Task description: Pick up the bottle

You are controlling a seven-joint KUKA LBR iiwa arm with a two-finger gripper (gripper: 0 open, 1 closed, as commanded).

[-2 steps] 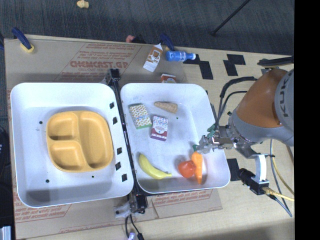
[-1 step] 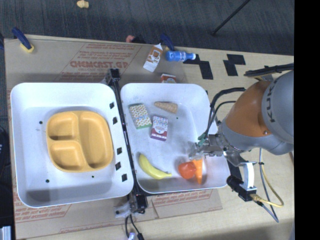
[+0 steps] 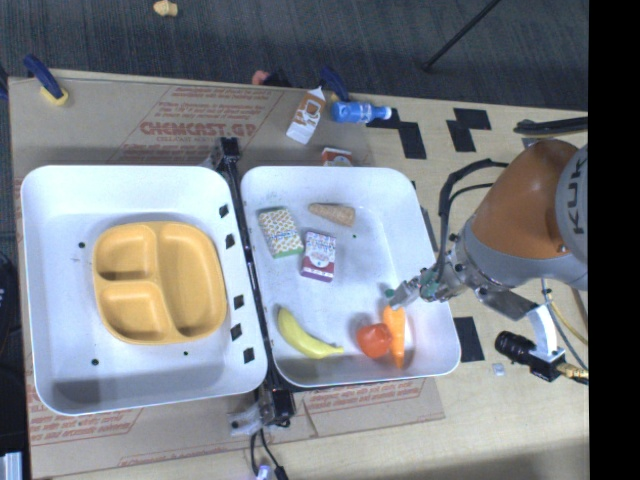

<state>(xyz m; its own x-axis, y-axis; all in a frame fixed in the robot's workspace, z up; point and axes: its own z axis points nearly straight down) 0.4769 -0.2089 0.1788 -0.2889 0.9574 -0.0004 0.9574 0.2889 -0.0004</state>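
Your arm (image 3: 525, 213) comes in from the right, orange band up, wrist bent down over the right bin's (image 3: 425, 193) right rim. The gripper (image 3: 408, 293) sits low at that edge, just above the carrot (image 3: 397, 336); you can't tell from here whether it is wide or closed, and nothing shows between its tips.

Your bottle (image 3: 355, 113) is not in either bin: it lies on its side on the bench beyond the right bin's far rim, blue, beside a small carton (image 3: 307, 116). It's well apart from the gripper.

In the right bin you have a tomato (image 3: 374, 340) touching the carrot, a banana (image 3: 306, 335) near the front wall, two small boxes (image 3: 280, 232) side by side in the middle, and a cone-shaped brown piece (image 3: 331, 213) behind them.

The left bin (image 3: 50, 228) holds a yellow divided tray (image 3: 158, 280), sitting flat in the centre.
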